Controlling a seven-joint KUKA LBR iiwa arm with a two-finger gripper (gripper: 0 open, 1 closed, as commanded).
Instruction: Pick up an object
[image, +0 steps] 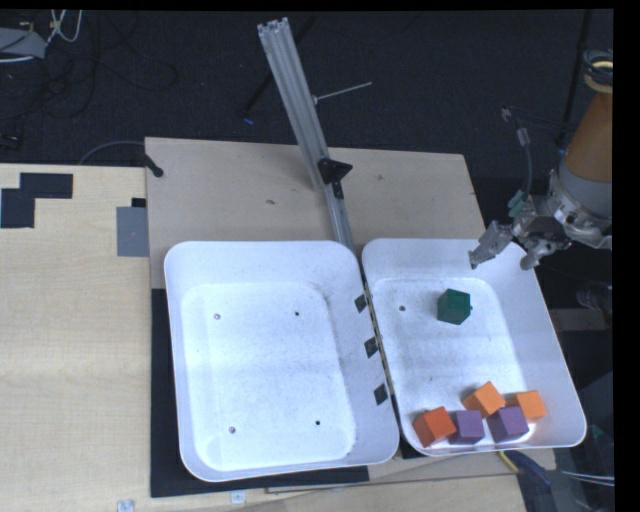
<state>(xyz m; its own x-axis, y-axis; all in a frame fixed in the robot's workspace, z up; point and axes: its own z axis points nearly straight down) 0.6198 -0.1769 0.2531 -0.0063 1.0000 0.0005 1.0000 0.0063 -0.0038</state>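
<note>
The arm (590, 150) comes in from the right side, and its jaws (510, 250) are above the upper right edge of the right bin (560, 360). The 2 fingers (490, 245) are spread apart, so the jaws are open and nothing is between them.

In the right bin there are 6 small cubes. 1 green cube (454, 306) lies alone in the upper middle part of this bin, lower and to the left of the jaws, near them but not touching. The other 5 cubes are together in a group at the lower wall of the bin: 1 orange cube (433, 425) at the left end, 1 purple cube (467, 427) just beside it, 1 orange cube (486, 398) a little above, 1 purple cube (508, 423) to the right, and 1 orange cube (531, 405) at the right end. They are very close, some of them look touching.

The left bin (190, 270) is beside the right bin, and their inner edges meet in the middle. Both bins stand on the surface (230, 190). A metal rail (300, 110) goes at a slant from the top down to the place where the 2 bins meet.
</note>
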